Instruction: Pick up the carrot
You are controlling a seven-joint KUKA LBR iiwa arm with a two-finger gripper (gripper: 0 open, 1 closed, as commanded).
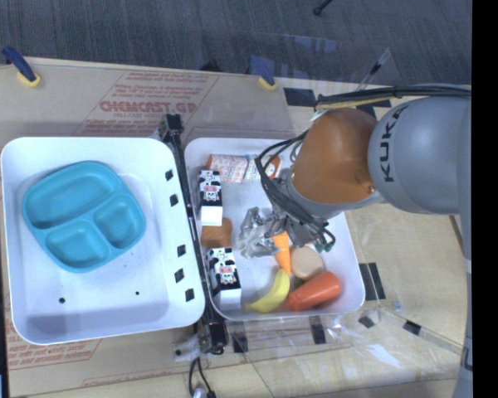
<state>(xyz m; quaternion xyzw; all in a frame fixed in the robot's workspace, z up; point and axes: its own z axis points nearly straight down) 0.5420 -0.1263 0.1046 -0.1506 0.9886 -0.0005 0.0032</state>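
Hovering fingers (270, 237) over carrot (280, 251) | carrot half-hidden | grip state: cannot tell

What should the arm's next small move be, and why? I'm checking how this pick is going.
Probably lower a little and close on the carrot. The gripper sits right over its upper end in the right bin, with the banana close below, so a careful, short descent seems safest.

Robotics lab: KUKA arm (415, 152) over cardboard-covered bench (108, 98), clamps (21, 66), white bins (91, 305), carpet floor.
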